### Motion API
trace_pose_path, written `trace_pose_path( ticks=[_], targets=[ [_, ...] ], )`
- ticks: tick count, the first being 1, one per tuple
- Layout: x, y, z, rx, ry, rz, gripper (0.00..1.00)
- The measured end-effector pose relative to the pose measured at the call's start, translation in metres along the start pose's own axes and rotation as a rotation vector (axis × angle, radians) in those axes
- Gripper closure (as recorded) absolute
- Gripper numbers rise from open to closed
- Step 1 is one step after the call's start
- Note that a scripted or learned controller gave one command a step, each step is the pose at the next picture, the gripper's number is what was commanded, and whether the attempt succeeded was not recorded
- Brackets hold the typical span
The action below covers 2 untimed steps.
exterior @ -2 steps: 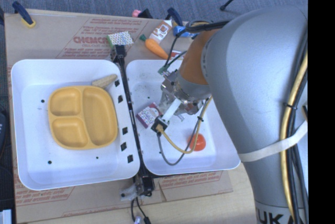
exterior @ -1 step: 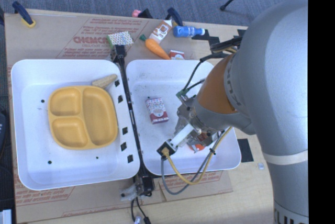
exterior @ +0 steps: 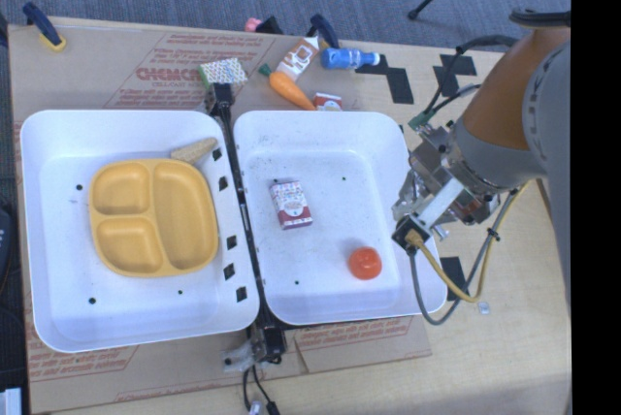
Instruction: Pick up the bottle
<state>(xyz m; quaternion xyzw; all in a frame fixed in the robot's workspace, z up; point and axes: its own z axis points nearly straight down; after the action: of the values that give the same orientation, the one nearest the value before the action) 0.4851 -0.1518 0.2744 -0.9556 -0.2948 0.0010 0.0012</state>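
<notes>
Two bottles lie on the bench behind the right bin [exterior: 393,130], outside it: a small white bottle with an orange label [exterior: 301,58] and a blue bottle [exterior: 345,59] just right of it. My gripper [exterior: 419,190] hangs over the right rim of the right bin, well in front of and to the right of both bottles. Nothing shows between its jaws from this angle.
In the right bin lie a small red-and-white carton [exterior: 291,205] and a red-orange ball [exterior: 365,263]. The left bin [exterior: 39,239] holds a yellow divided plate [exterior: 153,215] and a tan piece [exterior: 194,150]. A toy carrot [exterior: 289,90] lies behind the bins.
</notes>
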Motion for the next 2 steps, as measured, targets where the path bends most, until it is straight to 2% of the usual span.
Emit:
trace_pose_path(
  ticks=[1, 2],
  targets=[
    [0.018, -0.016, 0.11, 0.004, -0.002, -0.039, 1.0],
    [-0.028, 0.026, 0.142, 0.003, -0.001, 0.121, 1.0]
  ],
)
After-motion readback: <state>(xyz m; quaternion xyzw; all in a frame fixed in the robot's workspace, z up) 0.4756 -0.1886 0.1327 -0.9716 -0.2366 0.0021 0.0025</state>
